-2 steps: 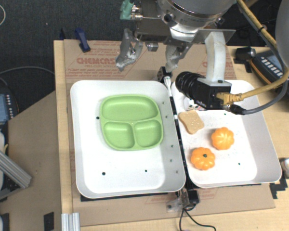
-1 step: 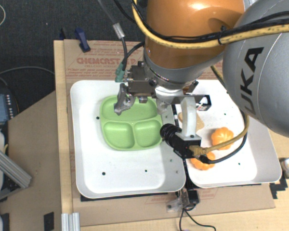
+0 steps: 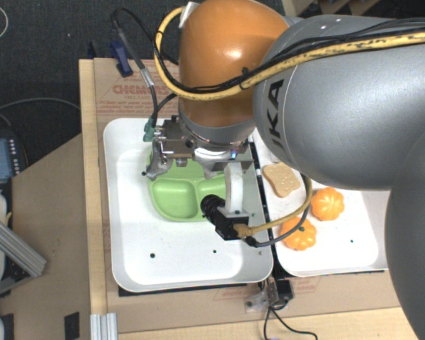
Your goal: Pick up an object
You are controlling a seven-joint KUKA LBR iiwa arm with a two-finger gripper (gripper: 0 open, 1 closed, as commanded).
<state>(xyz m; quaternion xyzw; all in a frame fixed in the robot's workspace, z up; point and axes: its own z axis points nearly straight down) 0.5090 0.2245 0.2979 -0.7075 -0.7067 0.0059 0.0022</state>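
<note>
A light green rounded object (image 3: pixel 176 195) lies in the left white bin (image 3: pixel 177 264), partly under the arm's wrist. The gripper (image 3: pixel 171 163) hangs right over the green object's upper edge, its tips hidden by the wrist body. In the right bin (image 3: pixel 354 261) lie a tan bread-slice toy (image 3: pixel 282 180) and two orange pumpkin-like toys (image 3: pixel 326 204) (image 3: pixel 299 235).
The big grey arm with its orange band (image 3: pixel 227 44) covers the upper right of both bins. A yellow-black cable (image 3: pixel 283 222) loops down from the wrist over the divider between the bins. The bins rest on a cardboard-coloured bench (image 3: pixel 99 190).
</note>
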